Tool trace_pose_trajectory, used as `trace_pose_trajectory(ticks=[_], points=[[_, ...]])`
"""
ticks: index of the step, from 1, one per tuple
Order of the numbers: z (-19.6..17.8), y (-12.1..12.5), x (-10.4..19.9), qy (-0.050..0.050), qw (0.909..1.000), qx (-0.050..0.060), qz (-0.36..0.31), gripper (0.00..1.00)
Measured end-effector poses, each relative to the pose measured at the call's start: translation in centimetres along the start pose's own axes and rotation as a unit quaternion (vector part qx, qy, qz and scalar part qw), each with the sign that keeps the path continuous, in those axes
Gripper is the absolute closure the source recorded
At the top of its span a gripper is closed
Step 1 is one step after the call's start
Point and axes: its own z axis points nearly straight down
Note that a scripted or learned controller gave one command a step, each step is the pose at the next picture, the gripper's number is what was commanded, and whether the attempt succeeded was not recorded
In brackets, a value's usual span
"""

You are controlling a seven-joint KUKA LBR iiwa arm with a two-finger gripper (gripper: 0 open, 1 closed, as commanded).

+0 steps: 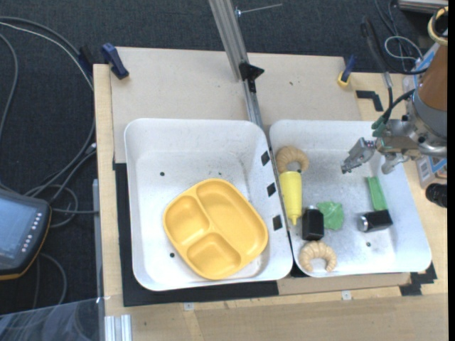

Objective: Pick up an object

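Croissants (318, 256) number two (tray (215, 227) one).

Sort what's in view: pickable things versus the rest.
Pickable, right bin: yellow bottle, black box, green scrap, croissant, green stick, black cylinder, gripper above.

Rest: yellow divided tray in left bin, blue clamp.

No text, label, brand, number or sign can be read — not on the bins, the bench or the objects lying near the jaws. A device at the far left edge (18, 233) shows small buttons, but their markings are too small to read.
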Motion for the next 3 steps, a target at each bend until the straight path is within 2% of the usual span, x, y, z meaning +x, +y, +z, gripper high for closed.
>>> trace_pose_trajectory(ticks=[1,2,3], points=[[0.0,0.0,0.0,0.0,1.0,0.0,0.0,0.0],[5.4,0.6,0.9,0.0,1.0,0.003,0.0,0.0],[10.3,0.9,0.1,0.0,1.0,0.003,0.001,0.0]])
